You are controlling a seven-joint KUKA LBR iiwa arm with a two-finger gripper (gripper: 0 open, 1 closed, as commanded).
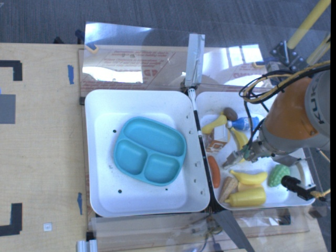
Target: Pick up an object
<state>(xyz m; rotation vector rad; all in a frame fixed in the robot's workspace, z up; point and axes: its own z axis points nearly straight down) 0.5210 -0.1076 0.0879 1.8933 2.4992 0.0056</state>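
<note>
Yellow toy food lies in the right bin (307,201), and the gripper (237,159) hangs just above it. Its two fingers are a little apart with nothing between them. A yellow banana (249,178) lies just below the fingertips, and a yellow block (245,197) lies just past the banana. An orange carrot (213,171) lies to the left of the banana. The left bin (100,140) holds a blue tray (150,150). Both bins rest on a wooden bench (39,140).

Black letters "KU" on arm's (296,114) grey casing; red print on clear panel (137,56) illegible.
</note>
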